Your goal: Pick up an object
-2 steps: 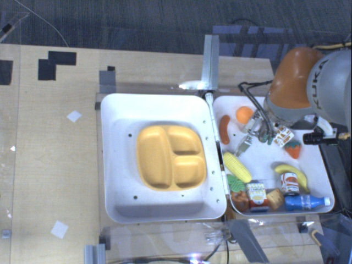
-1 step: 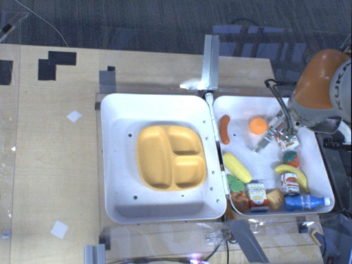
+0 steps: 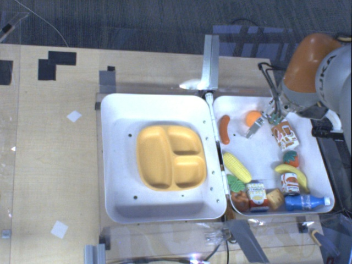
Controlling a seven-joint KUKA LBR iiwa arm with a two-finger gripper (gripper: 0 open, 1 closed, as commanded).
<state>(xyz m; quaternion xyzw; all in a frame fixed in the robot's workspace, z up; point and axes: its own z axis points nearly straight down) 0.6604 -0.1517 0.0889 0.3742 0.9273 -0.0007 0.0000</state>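
**Arm over the right bin, toys scattered beneath it**

You are looking down at a pale wooden bench (image 3: 49,147) that is carrying two shallow white bins, with dark blue-grey carpet (image 3: 137,10) running along the far side. Black tape patches (image 3: 55,64) are sitting on the bench's left part, and small pale squares are lying nearer you.

The left bin (image 3: 118,202) is holding a yellow divided tray (image 3: 170,157), lying flat near its middle. The right bin (image 3: 324,186) is holding the toy food: a red sausage (image 3: 224,129) near the dividing wall, a corn cob (image 3: 237,167) below it, an orange piece (image 3: 253,117) near the far side, a patterned carton (image 3: 285,135), a banana (image 3: 292,174), a small can (image 3: 290,184), a jar (image 3: 256,194) and a blue bottle (image 3: 308,202) lying along the near wall.

The arm (image 3: 324,76) is reaching in from the right, its orange band showing above the wrist. The gripper (image 3: 254,128) is hanging low in the right bin, just beside the orange piece and apart from the sausage. You cannot tell from this angle whether it is open or closed, and nothing is visibly caught in it.

A metal bracket (image 3: 210,62) is standing upright at the far edge between the bins.
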